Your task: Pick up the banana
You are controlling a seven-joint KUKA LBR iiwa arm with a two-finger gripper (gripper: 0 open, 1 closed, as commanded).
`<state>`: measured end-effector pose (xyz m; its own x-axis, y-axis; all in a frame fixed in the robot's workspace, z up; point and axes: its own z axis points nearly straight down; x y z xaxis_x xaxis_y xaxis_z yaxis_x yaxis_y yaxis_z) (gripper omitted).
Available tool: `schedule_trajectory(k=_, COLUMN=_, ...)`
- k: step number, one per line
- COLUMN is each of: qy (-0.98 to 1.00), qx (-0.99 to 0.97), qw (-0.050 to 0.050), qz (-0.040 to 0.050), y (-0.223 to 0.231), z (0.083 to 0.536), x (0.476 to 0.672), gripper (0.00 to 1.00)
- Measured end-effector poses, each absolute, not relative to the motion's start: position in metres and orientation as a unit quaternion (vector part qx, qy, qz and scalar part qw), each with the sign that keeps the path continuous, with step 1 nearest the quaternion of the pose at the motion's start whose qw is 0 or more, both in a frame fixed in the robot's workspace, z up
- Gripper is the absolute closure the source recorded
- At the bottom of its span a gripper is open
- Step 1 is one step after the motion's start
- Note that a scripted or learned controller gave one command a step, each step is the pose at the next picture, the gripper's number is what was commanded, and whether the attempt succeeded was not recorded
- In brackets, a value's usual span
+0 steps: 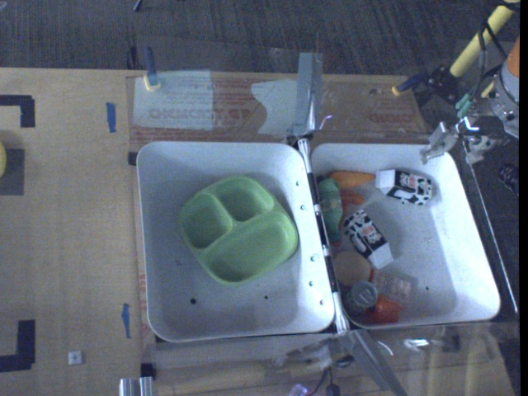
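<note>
My gripper (456,136) hangs over the far right corner of the right bin (462,246), at the end of the arm coming in from the upper right. Nothing shows beneath it but the bin's rim. In the right bin lie an orange, elongated item (355,177) by the far wall, a green item (330,200) against the divider, and a pale tan item (350,266) lower down. All of these sit to the left of and nearer than the gripper.
Two cow-patterned cartons (406,186) (366,237), a grey can (361,294), a red item (386,310) and a clear packet (398,285) share the right bin. A green divided plate (238,228) rests in the left bin (165,287). Yellow cabling (485,31) runs along the arm.
</note>
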<state>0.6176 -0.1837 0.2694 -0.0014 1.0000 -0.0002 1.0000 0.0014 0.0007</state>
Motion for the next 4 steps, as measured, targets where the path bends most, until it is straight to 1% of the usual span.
schedule_trajectory(k=1, qy=0.677, qx=0.736, qw=0.0, qz=-0.0001, y=-0.163, z=0.193, x=0.545, gripper=0.0)
schedule_trajectory(k=2, qy=0.577, qx=0.817, qw=0.0, qz=-0.0003, y=-0.151, z=0.104, x=0.505, gripper=0.0)
schedule_trajectory(k=3, qy=0.47, qx=0.883, qw=0.001, qz=0.0013, y=-0.112, z=0.086, x=0.48, gripper=0.0)
schedule_trajectory(k=4, qy=0.313, qx=0.95, qw=0.0, qz=0.0018, y=-0.105, z=0.086, x=0.481, gripper=0.0)
